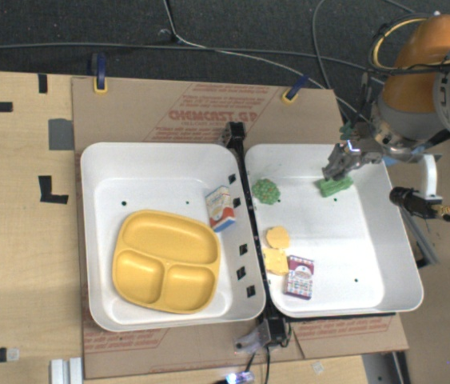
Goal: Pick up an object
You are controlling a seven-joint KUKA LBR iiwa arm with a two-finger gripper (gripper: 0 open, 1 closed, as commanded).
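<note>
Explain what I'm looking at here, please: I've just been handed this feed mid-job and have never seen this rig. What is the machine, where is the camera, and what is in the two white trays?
One fixed camera looks down at a slant on a bench. The machine is a grey robot arm with an orange band, reaching in from the picture's right. Its gripper is low over the far part of the right bin, at a green block; I cannot tell whether it grips it. That bin also holds a green leafy piece, two yellow round pieces and a small patterned carton. The left bin holds a yellow divided plate and a small red, white and blue carton.
</note>
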